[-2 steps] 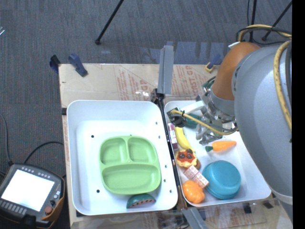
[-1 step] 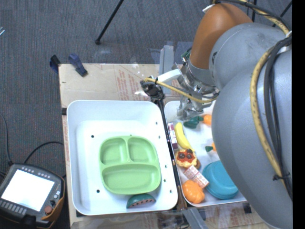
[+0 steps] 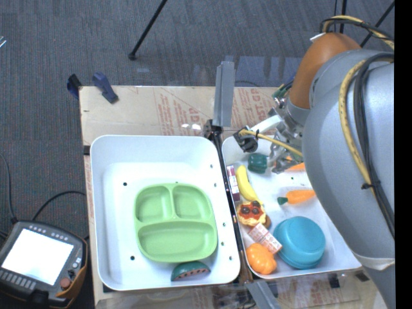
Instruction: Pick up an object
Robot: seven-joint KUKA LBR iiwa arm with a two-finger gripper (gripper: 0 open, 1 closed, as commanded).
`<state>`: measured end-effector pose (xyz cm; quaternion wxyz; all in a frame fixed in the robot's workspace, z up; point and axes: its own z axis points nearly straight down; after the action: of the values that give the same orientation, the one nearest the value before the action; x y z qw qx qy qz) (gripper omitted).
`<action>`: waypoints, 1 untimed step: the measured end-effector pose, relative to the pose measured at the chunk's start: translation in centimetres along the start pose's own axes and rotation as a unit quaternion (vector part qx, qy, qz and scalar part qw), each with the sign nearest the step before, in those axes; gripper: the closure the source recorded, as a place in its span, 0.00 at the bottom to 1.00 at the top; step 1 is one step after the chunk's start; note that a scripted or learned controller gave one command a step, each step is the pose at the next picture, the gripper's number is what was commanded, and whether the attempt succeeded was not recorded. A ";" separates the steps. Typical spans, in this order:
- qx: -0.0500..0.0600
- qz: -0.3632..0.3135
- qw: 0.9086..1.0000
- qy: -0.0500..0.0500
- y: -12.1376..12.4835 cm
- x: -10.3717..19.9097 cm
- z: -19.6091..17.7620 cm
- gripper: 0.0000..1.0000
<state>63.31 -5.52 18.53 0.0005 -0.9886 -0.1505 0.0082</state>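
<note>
The end effector, its grip state impossible to tell, hovers in the right bin over a small, probably light green block, best pinched across its sides.

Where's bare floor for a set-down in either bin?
Left bin: bare strips all round the green divided plate, widest toward the far wall. Right bin: crowded with banana, carrot, blue bowl and orange; gripper working there.

I read even, bright overhead light, with both white bins near glare. Shadows soft and short under objects. Focus slightly soft throughout; dark floor grainy.
</note>
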 end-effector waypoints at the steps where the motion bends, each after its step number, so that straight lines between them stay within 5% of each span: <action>1: 0.000 0.048 0.999 0.010 -9.8 2.1 -13.3 1.00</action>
<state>62.65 4.46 31.86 0.0014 -0.9946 -0.1033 -0.0015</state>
